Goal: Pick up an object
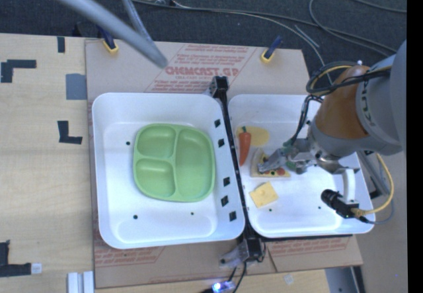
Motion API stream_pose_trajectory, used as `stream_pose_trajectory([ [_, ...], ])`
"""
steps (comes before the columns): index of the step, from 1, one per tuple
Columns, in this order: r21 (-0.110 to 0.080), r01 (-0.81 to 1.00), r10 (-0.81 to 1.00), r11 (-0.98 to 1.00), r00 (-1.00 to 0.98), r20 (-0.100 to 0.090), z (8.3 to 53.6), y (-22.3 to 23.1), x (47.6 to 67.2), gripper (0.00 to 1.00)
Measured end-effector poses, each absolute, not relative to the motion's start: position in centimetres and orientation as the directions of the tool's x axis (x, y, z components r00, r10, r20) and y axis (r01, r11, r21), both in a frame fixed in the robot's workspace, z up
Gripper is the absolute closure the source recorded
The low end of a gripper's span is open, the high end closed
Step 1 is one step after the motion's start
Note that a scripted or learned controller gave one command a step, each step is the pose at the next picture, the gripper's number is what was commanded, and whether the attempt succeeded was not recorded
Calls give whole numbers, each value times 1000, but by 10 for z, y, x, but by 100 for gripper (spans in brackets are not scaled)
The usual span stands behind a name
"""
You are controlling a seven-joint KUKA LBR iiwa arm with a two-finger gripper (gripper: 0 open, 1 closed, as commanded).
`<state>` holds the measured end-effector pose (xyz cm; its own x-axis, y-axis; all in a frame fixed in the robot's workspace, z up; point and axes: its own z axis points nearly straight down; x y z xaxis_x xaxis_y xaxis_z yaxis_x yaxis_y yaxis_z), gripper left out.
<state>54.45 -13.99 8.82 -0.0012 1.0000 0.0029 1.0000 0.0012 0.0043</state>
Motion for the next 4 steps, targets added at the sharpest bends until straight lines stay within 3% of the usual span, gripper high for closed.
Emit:
stream_pose_trajectory([
  [1, 10, 1000, 1000, 5, -5, 5, 100, -138, 547, 100],
  [2, 2, 1000, 1000, 2, -2, 0, 144, -134, 543, 100],
  [4, 5, 1000, 1000, 2, -2, -1, 246, -128, 537, 100],
])
